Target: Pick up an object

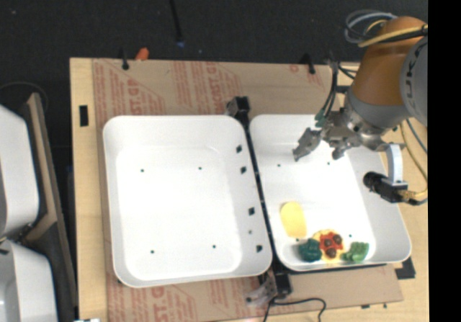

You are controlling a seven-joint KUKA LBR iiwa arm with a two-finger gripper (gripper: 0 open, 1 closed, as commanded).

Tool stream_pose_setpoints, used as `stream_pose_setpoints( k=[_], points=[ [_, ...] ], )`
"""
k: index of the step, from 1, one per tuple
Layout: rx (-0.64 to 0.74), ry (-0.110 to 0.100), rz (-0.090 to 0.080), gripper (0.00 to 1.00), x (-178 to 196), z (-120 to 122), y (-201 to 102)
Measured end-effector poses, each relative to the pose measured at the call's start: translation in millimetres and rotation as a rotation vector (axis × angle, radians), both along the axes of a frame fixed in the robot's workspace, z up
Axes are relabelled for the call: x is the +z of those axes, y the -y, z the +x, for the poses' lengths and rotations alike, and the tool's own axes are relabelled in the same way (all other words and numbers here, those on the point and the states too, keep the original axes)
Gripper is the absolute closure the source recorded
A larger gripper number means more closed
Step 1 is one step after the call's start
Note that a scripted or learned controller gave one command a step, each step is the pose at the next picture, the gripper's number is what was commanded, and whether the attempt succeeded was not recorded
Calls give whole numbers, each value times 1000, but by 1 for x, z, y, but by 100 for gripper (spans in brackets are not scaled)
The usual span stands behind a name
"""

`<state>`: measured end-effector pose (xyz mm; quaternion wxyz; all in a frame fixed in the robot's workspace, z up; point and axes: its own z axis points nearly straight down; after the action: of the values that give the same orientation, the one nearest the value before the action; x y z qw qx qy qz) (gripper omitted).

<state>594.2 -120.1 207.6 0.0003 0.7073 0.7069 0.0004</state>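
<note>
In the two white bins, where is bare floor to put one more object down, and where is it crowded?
The left bin shows bare floor throughout. In the right bin, the middle is bare, between the tool and the yellow object. Its near edge is crowded: teal, red and green objects.

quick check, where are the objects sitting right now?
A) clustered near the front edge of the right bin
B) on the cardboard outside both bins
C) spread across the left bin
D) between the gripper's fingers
A: the yellow object, teal object, red object and green object all lie near the front edge of the right bin, apart from the gripper farther back.
</note>
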Motion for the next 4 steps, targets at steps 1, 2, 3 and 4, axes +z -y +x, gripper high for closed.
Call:
stream_pose_setpoints(
  k=[1, 2, 3, 4],
  points=[
    [-2, -6, 1, 0, -55, -55, 14],
    [1, -6, 1, 0, -109, -90, -21],
    [-1, 0, 0, 0, -107, -88, -20],
    [54, 5, -1, 0, -47, -79, -15]
  ],
)
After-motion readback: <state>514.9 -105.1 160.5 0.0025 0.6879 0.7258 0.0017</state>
